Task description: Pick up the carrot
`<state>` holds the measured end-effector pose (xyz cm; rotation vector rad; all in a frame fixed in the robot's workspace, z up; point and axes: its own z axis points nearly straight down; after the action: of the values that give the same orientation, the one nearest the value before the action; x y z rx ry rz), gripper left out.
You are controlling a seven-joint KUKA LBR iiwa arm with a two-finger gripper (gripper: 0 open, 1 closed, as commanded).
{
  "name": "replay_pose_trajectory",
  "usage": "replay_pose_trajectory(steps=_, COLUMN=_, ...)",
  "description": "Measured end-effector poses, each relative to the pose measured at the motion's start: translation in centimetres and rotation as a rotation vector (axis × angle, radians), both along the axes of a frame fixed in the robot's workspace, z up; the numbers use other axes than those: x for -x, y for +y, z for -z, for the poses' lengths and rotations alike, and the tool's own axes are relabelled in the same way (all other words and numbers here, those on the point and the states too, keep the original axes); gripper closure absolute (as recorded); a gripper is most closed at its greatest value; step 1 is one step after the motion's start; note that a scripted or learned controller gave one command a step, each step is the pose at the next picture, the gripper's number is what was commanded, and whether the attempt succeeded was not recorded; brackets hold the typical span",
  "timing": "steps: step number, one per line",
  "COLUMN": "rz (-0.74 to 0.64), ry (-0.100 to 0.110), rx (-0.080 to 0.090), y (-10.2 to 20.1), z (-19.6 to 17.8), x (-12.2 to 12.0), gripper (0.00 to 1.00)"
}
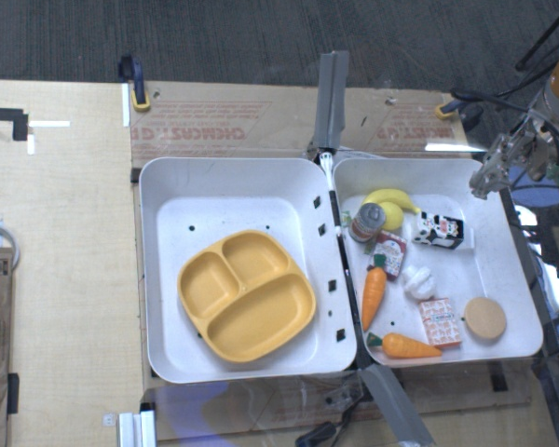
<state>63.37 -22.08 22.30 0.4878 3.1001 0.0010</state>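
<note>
Gripper [492,168]: at right bin's [526,287] far corner, arm cut off by edge; fingers unreadable.
Carrot [374,296]: well apart, nearer the camera.
Second carrot [411,346]: beyond it, by near wall.

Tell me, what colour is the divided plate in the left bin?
The divided plate is yellow, seen clearly in the camera view, lying in the white left bin.

This is a robot laboratory: two shallow white plastic bins [154,277] stand on a pale wooden worktop [56,277], with clamped brown cardboard [224,119], loose black cables [540,35] and grey carpet [214,17].
</note>
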Motion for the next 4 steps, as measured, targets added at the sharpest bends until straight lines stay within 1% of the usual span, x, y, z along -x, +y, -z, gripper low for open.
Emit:
replay_pose_trajectory(steps=1, rz=-0.241, ry=-0.002, rx=0.001, y=1.7, z=-4.8, x=-1.7, gripper=1.0)
replay_pose_trajectory(steps=2, rz=-0.309, ry=-0.003, rx=0.002, y=-0.1, z=-3.7, x=-2.4, gripper=1.0)
replay_pose_trajectory(steps=3, rz=-0.441, ry=-0.003, rx=0.002, y=1.1, z=-4.3, x=-2.6, gripper=1.0)
replay_pose_trajectory(steps=4, rz=-0.51, ry=-0.002, rx=0.002, y=1.4, z=-4.6, x=-2.6, gripper=1.0)
